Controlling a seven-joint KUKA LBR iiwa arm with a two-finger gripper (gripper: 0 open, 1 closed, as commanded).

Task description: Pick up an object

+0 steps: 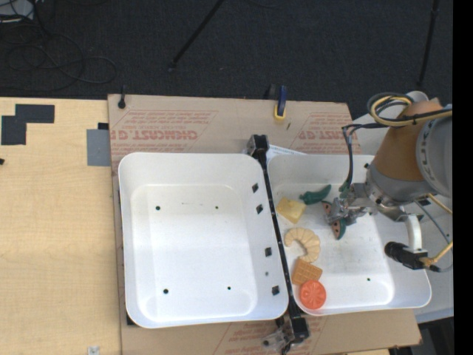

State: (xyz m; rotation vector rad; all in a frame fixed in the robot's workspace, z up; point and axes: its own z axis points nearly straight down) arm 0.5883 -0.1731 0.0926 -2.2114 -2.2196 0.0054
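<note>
The jaws (340, 219) hang low over the right bin (369, 291), tips pointing down near its floor, but at this slant and size I cannot tell whether they are apart or pressed together. A small reddish piece (338, 231) shows right at the tips; whether it is gripped or merely lying under them is not clear. Just to the left lies a dark green object (316, 194), close to the jaws but apart from them.

Further left, near the divider between the 2 bins, sits a pale yellow wedge (290, 211). Below it lies a curled, tan shrimp-like piece (304, 241), then a brown waffle-like square (306, 273), touching an orange disc (312, 294) in the bin's lower left corner.

The grey arm (414, 161) with its orange band reaches in from the right. The left bin (129, 235) stands alongside on the table (52, 235), over brown cardboard (192, 128).
</note>
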